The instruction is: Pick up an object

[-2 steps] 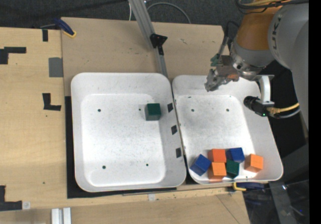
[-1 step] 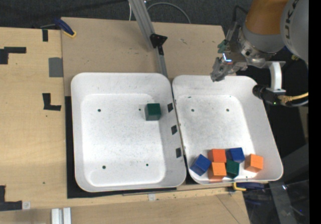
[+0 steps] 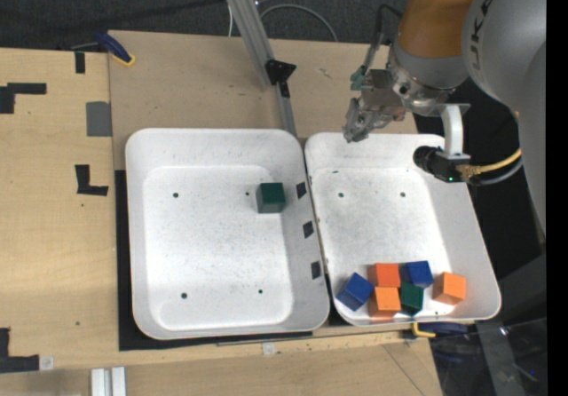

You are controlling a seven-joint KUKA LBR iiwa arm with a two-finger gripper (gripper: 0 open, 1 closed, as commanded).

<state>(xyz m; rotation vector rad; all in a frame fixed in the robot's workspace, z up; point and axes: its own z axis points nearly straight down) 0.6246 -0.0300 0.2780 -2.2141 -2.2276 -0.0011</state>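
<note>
In the camera view, the arm (image 3: 479,21) is reaching in from the right, its grey body and orange band sitting over the far right corner of the bench (image 3: 53,234). The gripper (image 3: 358,130) is hanging at the far edge of the right bin (image 3: 470,234), just over its far left corner, pointing down. Its tips are looking close together, with nothing showing between them, though they are small and dark here and the gap is hard to judge.

The 2 white bins are lying side by side, their inner walls touching. In the left bin (image 3: 155,208), 1 dark green cube (image 3: 271,197) is sitting alone, toward the far right part of the floor and well apart from the gripper.

In the right bin, 6 cubes are crowding the near edge. A blue cube (image 3: 355,290) is sitting at the near left corner. Just to its right, 2 orange cubes are lying 1 behind the other, the farther orange cube (image 3: 386,274) touching the nearer orange cube (image 3: 386,300). Right of those, a second blue cube (image 3: 417,273) is sitting behind a small green cube (image 3: 411,297). A third orange cube (image 3: 450,287) is resting at the right end of the group, slightly turned.

A slanted metal bar (image 3: 253,21) is crossing the far side of the bench, ending near the far wall where the bins are meeting. A yellow and blue clamp (image 3: 116,47) is sitting at the far left corner of the bench.
</note>
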